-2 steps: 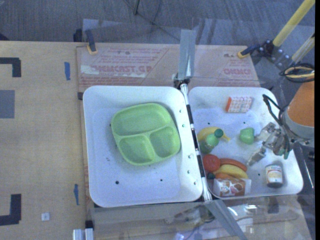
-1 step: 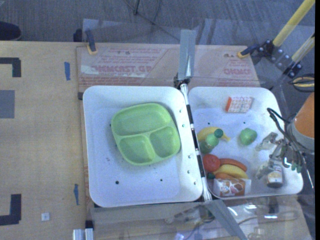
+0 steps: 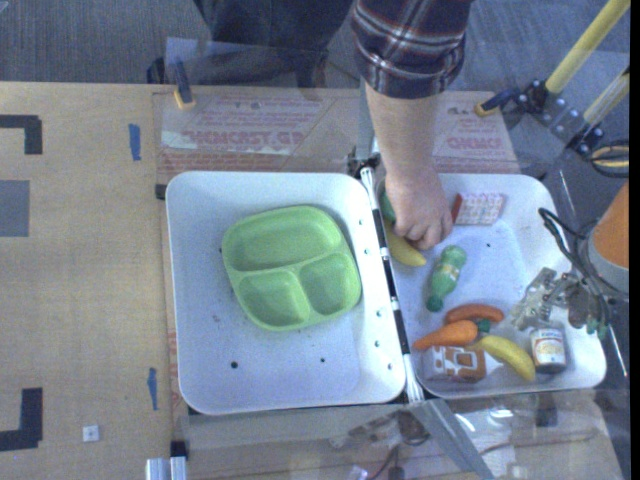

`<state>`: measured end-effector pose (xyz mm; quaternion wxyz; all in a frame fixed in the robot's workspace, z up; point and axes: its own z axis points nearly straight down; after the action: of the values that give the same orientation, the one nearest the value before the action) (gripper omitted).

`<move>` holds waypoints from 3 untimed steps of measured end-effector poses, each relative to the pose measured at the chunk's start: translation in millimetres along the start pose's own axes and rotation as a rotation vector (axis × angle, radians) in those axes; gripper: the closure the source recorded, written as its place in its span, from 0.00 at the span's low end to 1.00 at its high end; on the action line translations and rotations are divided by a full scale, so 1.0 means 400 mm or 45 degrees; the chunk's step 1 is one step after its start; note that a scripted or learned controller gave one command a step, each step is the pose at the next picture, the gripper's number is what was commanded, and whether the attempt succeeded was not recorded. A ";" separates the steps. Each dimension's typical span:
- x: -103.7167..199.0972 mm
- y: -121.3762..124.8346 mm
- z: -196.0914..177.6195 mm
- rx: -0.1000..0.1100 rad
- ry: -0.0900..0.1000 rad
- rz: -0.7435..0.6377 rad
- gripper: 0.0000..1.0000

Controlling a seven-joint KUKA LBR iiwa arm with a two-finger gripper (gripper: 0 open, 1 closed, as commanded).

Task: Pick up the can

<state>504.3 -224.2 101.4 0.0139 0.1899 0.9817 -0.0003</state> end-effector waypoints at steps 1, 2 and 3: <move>-0.026 0.122 -0.287 0.005 0.027 0.163 1.00; -0.026 0.121 -0.287 0.005 0.027 0.164 0.00; 0.041 -0.017 0.030 0.008 0.020 0.340 0.00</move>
<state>487.0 -224.4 88.8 0.0056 0.3190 0.9477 -0.0001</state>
